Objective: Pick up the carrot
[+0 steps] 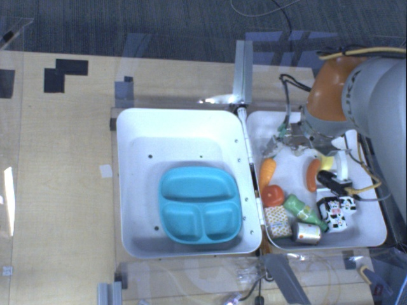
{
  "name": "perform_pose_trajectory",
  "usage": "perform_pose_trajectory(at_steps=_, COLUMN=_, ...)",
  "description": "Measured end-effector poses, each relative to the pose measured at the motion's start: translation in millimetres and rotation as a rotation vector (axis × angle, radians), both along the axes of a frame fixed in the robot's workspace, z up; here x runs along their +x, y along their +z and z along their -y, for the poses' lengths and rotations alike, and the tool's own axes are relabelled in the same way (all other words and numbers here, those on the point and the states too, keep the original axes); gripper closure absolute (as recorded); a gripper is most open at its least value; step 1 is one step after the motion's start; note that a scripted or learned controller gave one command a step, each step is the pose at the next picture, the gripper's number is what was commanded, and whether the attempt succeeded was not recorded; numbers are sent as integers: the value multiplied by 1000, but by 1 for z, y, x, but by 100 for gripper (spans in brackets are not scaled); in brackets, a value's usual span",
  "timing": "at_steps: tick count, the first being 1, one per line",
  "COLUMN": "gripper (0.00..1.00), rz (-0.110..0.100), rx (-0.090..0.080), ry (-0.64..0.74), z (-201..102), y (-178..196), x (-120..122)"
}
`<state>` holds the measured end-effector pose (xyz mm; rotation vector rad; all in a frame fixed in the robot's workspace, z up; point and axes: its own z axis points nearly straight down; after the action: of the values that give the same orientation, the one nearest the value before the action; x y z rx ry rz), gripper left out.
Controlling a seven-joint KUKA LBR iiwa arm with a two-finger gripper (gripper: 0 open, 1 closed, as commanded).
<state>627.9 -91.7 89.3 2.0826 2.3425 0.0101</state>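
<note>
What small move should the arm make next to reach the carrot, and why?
Probably shift the pincer toward the view's left and lower it. It sits near the back of the right bin, while the carrot lies apart from it, against the bin's left wall, just above the tomato.

We see a pale wood-grain bench [57,170] with a matt finish, two smooth white plastic bins [133,189], and a slightly glossy blue plastic tray [198,202]. The carrot [268,170] looks smooth, like plastic. A small can [307,232] shines like metal.
</note>
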Motion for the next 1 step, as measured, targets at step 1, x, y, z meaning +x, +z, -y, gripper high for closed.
perform_pose_trajectory(at_steps=1, gripper=0, rz=3, rx=2, ry=-159, z=-2, y=0, x=-21)
